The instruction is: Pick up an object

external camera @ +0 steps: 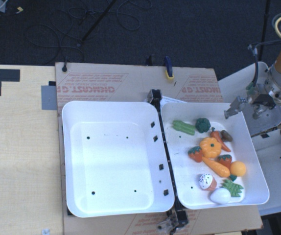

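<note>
Several toy vegetables, an orange pumpkin (210,147) among them; jaws (248,106) blurred, perhaps open, cannot tell.

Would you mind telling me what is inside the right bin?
The right bin holds toy food: a green pod, broccoli, a pumpkin, a carrot, an orange and an egg. Anything beneath the pile is covered.

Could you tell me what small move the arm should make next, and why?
Probably shift the tool leftward and down over the right bin, toward the green cucumber-like piece. The tool sits by the bin's upper right rim, holding nothing, and that piece lies a little apart from the crowded pile around the orange pumpkin.
</note>
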Action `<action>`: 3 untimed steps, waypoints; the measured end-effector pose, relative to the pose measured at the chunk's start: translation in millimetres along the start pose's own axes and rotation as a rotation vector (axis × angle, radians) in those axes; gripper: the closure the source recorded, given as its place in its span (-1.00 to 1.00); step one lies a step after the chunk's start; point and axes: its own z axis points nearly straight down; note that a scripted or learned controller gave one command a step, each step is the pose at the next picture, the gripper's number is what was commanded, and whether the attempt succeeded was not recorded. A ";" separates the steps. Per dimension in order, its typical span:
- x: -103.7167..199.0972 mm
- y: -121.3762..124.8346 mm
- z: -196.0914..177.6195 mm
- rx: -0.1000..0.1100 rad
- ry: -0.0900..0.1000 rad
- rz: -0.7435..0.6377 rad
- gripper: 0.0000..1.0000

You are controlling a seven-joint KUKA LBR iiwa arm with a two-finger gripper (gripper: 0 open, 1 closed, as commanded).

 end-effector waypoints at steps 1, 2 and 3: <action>-1.7 -37.1 148.3 -0.016 0.001 -0.003 -1.00; 69.6 -45.1 171.2 0.003 0.005 -0.005 -1.00; 64.7 -45.8 160.7 0.004 0.002 0.003 1.00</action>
